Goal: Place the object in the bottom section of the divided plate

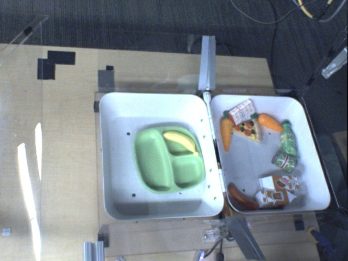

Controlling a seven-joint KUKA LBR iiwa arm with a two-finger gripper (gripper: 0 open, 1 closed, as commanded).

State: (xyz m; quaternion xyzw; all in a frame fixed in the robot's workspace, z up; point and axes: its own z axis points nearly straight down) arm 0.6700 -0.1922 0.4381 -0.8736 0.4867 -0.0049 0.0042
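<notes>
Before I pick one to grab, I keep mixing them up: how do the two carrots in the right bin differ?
The left carrot stands upright along the bin's left wall; the right carrot lies slantwise near the top. The left carrot looks longer and slimmer, the right carrot stubbier. Both are orange with green tops, flanking the pizza slice.

Lighting is even and moderately bright, diffuse from overhead. Two white glare streaks lie on the bench [49, 162] at nine o'clock, beside a clear panel edge at ten o'clock. Soft shadows gather inside the left bin [117, 200] along its seven o'clock wall. The right bin [310, 140] reads slightly blue-white. Overall focus is soft; small print is illegible. The dark floor [136, 15] at twelve o'clock shows grainy noise.
</notes>
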